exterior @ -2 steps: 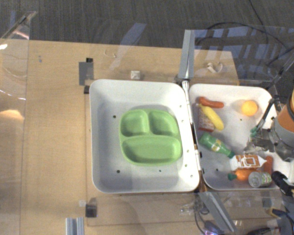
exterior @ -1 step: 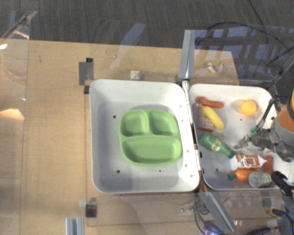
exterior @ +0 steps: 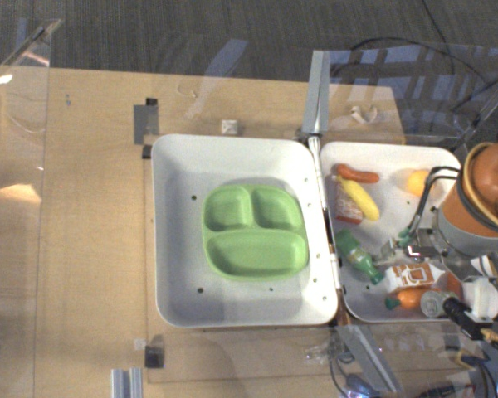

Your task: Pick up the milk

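Note:
The milk (exterior: 413, 274) is a small white carton with orange print, lying in the right bin (exterior: 373, 157) near its front edge. My gripper (exterior: 404, 245) hangs low over the bin, just above the far end of the carton, with the arm's orange band (exterior: 484, 191) behind it to the right. The arm hides the carton's right side. I cannot see whether the gripper touches the carton.
Around the milk lie a green bottle (exterior: 358, 260), an orange carrot (exterior: 407, 298), a yellow banana (exterior: 362, 201) on a packet, a red sausage (exterior: 357, 174) and a yellow fruit (exterior: 416, 181). The left bin (exterior: 174, 222) holds a green divided plate (exterior: 255, 231).

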Action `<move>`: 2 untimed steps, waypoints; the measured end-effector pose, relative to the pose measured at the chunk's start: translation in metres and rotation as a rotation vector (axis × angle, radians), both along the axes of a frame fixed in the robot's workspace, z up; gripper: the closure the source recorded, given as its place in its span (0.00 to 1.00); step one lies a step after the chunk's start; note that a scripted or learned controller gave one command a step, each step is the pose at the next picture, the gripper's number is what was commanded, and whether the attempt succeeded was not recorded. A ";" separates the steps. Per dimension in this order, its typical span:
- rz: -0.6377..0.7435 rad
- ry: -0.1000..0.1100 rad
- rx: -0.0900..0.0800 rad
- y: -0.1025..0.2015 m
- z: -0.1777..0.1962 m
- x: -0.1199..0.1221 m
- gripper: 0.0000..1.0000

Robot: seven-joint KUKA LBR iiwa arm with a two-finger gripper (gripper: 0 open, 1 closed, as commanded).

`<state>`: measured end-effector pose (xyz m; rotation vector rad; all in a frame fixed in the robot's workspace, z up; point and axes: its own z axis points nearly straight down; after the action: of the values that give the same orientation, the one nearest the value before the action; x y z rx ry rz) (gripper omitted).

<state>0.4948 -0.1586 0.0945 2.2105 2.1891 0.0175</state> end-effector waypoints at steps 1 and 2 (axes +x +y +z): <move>0.003 -0.010 -0.001 0.001 0.012 0.004 1.00; 0.003 -0.009 -0.001 0.001 0.012 0.004 0.00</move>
<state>0.4986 -0.1577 0.1067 2.2018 2.1875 0.0266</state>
